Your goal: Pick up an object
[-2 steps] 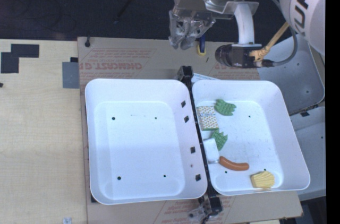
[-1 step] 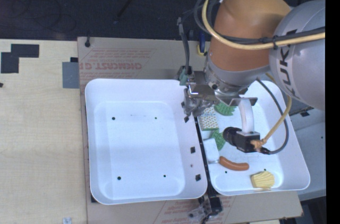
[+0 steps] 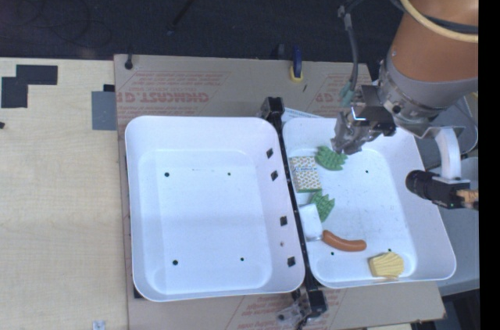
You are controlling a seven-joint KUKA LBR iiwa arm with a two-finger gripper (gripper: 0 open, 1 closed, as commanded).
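The right bin point(image 3: 422, 238) holds several small things. A green leafy piece point(image 3: 329, 159) lies near its back left, and my gripper point(image 3: 344, 146) hangs just above and to the right of it. A checkered pale block point(image 3: 305, 173) sits by the bin's left wall. In front of it lie a second green piece point(image 3: 323, 205) and a white block point(image 3: 310, 221). An orange sausage point(image 3: 344, 242) and a yellow ridged piece point(image 3: 387, 265) lie near the front. I see nothing between the fingers.
The left bin point(image 3: 148, 164) stands beside the right one, with a black divider point(image 3: 283, 195) between them. Both rest on a cardboard sheet point(image 3: 203, 86). The arm's grey and orange body point(image 3: 433, 31) looms over the right bin's back right corner.
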